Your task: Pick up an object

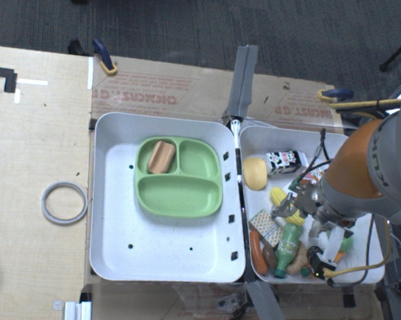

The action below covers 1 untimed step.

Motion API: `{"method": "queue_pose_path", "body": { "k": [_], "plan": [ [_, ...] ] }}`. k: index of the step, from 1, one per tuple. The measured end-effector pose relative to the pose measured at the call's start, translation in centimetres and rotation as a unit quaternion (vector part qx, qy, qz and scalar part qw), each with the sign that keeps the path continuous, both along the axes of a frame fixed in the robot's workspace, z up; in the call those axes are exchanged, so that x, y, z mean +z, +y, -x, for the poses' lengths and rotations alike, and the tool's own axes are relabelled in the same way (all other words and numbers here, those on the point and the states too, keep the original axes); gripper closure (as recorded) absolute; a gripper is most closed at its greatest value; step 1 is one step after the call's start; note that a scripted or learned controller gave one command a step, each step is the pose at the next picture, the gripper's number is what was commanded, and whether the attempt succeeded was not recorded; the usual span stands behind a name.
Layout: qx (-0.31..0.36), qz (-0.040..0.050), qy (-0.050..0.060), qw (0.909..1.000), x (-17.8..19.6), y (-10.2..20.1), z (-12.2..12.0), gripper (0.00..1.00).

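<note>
Across the left bin [109,252], a green divided plate [179,177] sits toward the far side, with a brown sausage-shaped piece [161,156] lying in its upper-left compartment. Neither item is near the arm.

Right bin [372,275] contents, left to right: a yellow lemon [255,173] near the dividing wall; a black-and-white carton [285,160] just beyond it toward the far wall; a red-orange piece [258,254] along the near-left wall; a checkered packet [267,226]; a yellow corn-like piece [279,195]; and a green bottle [288,248].

Key relation: the green bottle lies immediately left of the gripper [306,212] and slightly nearer the camera. Its long axis runs roughly from far to near, cap end pointing toward the near wall. It appears the closest candidate for pickup.

Gripper state: cannot be determined. The wrist hangs low over the cluster at the middle of the right bin, and the arm's orange band [350,165] and surrounding clutter obscure it. No object can be confirmed as held.
</note>
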<state>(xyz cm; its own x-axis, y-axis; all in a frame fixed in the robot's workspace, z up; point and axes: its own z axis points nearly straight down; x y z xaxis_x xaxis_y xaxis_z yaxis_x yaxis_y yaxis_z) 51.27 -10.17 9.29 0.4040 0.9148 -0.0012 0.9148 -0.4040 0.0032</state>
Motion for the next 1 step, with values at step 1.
{"method": "queue_pose_path", "body": {
  "k": [1],
  "plan": [
    [-0.054, -0.0007, 0.004, 0.9986, -0.27, -0.46, -5.1, 0.0]
  ]
}}
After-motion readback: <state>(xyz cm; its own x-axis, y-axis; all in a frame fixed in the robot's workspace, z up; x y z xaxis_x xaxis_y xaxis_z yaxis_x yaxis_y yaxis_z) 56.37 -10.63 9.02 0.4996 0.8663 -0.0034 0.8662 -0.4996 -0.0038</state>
